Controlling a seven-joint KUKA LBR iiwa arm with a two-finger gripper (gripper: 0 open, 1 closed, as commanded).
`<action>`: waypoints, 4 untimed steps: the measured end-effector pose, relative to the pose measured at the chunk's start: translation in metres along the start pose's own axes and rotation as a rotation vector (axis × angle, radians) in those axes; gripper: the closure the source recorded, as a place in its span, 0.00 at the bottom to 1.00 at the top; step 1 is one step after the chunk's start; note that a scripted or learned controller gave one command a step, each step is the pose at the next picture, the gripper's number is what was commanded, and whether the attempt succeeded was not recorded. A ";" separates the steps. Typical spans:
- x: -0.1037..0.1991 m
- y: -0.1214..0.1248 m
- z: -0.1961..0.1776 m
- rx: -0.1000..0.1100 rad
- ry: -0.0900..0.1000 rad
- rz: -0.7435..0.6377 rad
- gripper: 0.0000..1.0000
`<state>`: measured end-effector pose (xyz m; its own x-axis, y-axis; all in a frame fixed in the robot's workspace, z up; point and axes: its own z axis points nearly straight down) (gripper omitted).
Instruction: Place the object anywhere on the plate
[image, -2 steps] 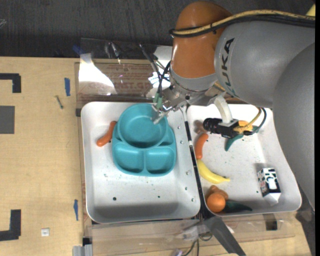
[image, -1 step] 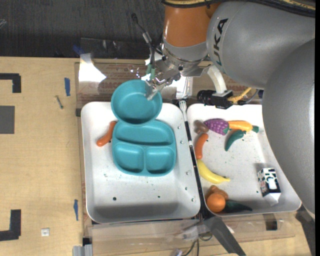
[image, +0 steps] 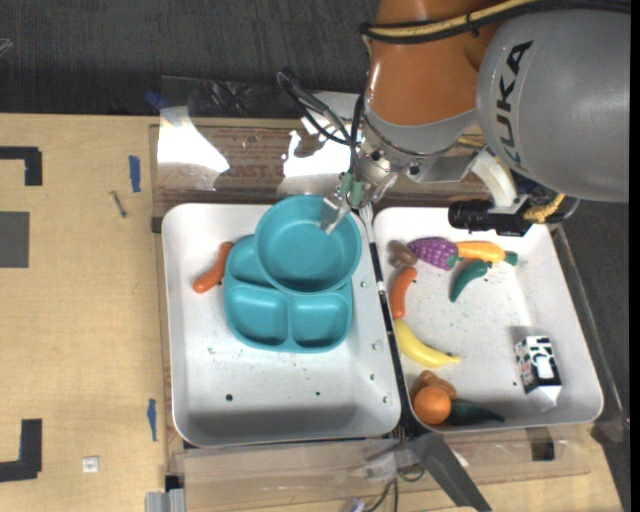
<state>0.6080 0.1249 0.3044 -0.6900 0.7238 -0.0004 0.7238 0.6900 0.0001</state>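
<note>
A teal divided plate (image: 290, 300) with a large round section lies in the left bin (image: 200, 380). My gripper (image: 338, 208) hangs over the plate's far right rim, close to the wall between the two bins. I see no object in it. A small orange-red sausage-shaped toy (image: 211, 270) lies in the left bin, touching the plate's left edge.
The right bin (image: 570, 330) holds purple grapes (image: 432, 252), a carrot (image: 482, 252), a green pod (image: 464, 281), a red chili (image: 402, 288), a banana (image: 424, 346), an orange (image: 432, 403) and a black-and-white box (image: 538, 362). The arm's bulk looms above the bins' far edge.
</note>
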 end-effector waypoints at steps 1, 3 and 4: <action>-0.014 -0.055 -0.078 -0.006 -0.008 -0.438 1.00; 0.047 -0.132 0.048 -0.001 0.003 -0.845 1.00; -0.048 -0.105 -0.011 -0.004 -0.008 -0.926 1.00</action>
<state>0.5647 0.0178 0.3152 -0.9932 -0.1162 -0.0093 -0.1162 0.9932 -0.0007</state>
